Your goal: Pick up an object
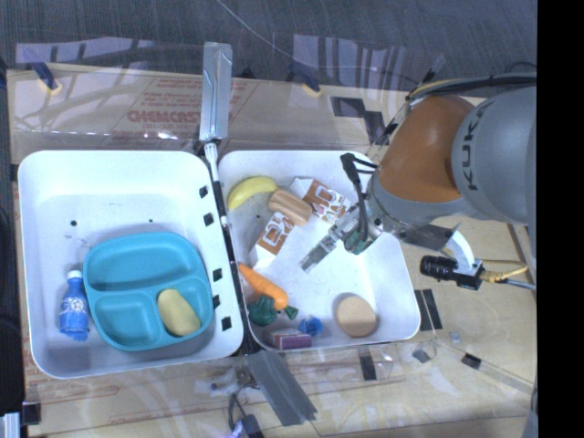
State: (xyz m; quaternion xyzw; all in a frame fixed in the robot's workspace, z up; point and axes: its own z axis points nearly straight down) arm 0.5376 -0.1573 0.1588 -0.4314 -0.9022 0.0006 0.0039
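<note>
The fingers point(313, 256) hang over the bare middle of the right bin point(401, 286), pointing down and to the left; whether they are spread or closed is too small and blurred to tell, and nothing visibly sits between them. The gripper point(333, 243) hovers above the bin floor, apart from every object.

Nearest to it lie the brown-and-white snack packet point(276, 234) just to the left, the bread roll point(291, 207) and a second packet point(323, 199) above, and a yellow banana point(248, 191) at the bin's upper left. Below, a carrot point(263, 285) lies by the divider wall, and a tan round bun point(356, 316) sits alone near the front.

To do the pick well, I would choose the bun: it stands apart from its neighbours, so the fingers can straddle it without nudging anything. The flat packet would likely slip under them. Centre over the target first, then descend straight.

The left bin point(46, 245) holds a blue divided tray point(137, 272), a lemon-like piece point(179, 311) and a small bottle point(74, 307).
</note>
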